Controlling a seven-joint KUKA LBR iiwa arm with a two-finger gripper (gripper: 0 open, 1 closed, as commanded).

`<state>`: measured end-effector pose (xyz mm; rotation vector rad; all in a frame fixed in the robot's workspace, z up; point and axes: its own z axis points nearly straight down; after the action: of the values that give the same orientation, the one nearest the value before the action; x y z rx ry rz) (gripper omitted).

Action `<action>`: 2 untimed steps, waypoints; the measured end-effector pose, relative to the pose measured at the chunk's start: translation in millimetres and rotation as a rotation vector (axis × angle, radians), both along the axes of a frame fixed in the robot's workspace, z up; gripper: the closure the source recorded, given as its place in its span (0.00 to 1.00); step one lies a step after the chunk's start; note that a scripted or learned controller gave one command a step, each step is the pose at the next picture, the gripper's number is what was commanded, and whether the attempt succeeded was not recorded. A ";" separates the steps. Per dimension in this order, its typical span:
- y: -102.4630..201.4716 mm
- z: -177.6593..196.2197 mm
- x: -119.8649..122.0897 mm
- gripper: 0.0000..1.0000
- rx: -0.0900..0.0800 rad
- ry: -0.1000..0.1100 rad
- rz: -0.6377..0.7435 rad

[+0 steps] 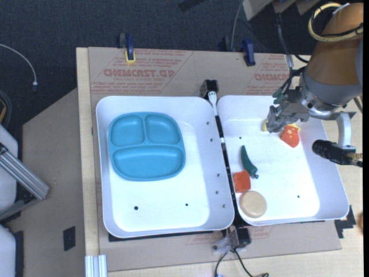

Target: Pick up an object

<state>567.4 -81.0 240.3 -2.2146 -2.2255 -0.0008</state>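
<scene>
The gripper (278, 122) hangs over the right bin (323, 178), just beside an orange object (290, 136). Whether it is spread or pinched I cannot tell.

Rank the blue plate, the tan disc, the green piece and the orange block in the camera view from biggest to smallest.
1. blue plate
2. tan disc
3. green piece and orange block: look alike in size, so no ranking between them.

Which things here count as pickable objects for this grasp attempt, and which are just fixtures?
Job:
gripper
orange-red object beside it
green object
orange block
tan round object

Fixtures:
blue divided plate, left bin
right bin
blue clamps
</scene>
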 end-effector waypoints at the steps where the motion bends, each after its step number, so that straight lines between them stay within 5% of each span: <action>1: 53.4 6.3 -7.7 1.00 0.000 0.000 0.000; 2: 105.2 11.4 -9.6 1.00 0.000 -0.002 -0.001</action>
<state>557.9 24.2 251.6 -2.2161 -2.2256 -0.0035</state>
